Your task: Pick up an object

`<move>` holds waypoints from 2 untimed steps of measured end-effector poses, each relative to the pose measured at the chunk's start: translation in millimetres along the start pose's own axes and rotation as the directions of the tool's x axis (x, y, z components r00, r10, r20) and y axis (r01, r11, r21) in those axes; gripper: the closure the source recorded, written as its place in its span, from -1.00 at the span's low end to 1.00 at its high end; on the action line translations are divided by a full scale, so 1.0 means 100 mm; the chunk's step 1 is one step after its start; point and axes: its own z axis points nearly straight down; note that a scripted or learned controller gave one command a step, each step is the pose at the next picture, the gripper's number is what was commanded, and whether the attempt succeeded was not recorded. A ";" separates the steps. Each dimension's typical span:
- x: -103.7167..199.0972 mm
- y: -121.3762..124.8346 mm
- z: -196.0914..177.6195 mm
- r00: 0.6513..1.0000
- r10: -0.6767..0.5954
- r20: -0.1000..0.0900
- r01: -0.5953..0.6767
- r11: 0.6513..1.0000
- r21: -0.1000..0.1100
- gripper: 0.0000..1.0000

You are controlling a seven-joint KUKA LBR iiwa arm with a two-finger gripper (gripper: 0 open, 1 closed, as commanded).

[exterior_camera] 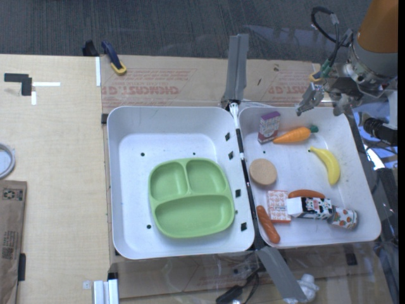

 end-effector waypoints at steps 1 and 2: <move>0.07 0.30 1.14 1.000 -0.021 0.000 0.021 1.000 0.001 -1.00; -0.22 0.43 1.72 0.999 -0.034 0.004 0.034 0.999 -0.014 -1.00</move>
